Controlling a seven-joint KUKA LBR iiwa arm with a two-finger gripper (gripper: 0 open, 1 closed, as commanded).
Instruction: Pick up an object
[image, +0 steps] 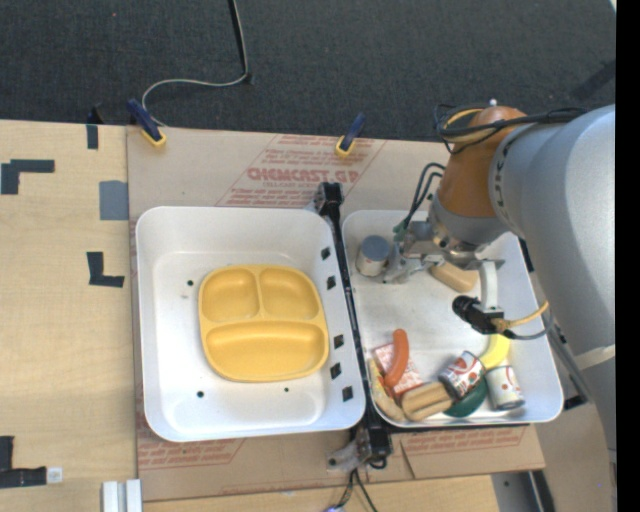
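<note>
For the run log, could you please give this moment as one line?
gripper: low in right bin, beside grey cylinder | grasp: unconfirmed | yellow tray: left bin

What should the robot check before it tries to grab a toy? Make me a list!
1. Claw is over the right bin, upper left part: ok.
2. Toys to grab in that bin: hot dog, can, banana: ok.
3. Claw sits above a toy: not ok, the pile lies near the front wall.
4. Something held already: cannot tell.
5. Yellow plate lies in the left bin, out of the way: ok.
</note>
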